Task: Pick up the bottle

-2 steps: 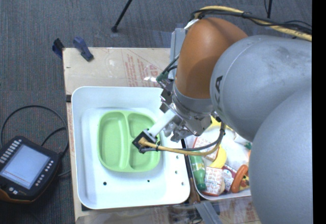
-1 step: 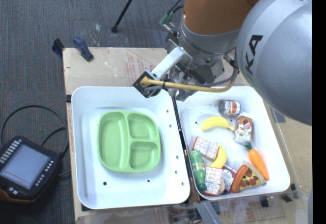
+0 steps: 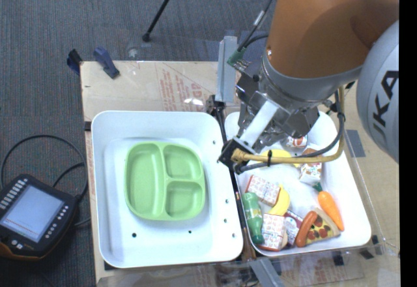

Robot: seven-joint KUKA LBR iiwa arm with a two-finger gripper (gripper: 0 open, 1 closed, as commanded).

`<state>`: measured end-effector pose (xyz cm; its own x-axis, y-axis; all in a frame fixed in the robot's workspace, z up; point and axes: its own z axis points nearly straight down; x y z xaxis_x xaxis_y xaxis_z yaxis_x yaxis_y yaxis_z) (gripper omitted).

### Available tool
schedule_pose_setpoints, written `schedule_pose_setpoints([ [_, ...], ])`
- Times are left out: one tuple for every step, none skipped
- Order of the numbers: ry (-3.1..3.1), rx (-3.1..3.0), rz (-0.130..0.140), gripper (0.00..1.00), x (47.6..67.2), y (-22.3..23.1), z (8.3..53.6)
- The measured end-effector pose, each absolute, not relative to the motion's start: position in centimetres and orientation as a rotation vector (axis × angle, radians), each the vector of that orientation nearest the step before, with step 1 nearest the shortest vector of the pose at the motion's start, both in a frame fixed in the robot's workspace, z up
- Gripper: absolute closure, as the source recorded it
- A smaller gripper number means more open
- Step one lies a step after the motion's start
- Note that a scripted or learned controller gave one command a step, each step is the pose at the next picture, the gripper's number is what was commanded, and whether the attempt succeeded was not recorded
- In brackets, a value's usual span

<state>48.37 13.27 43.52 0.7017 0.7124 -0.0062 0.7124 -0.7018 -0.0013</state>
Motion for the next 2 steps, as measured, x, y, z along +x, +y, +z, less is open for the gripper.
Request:
schedule_pose_setpoints([
  [1.532, 2.743, -0.013, 1.0, 47.6, 12.6, 43.5],
  [1.813, 2.568, -0.013, 1.0, 47.6, 10.3, 40.6],
])
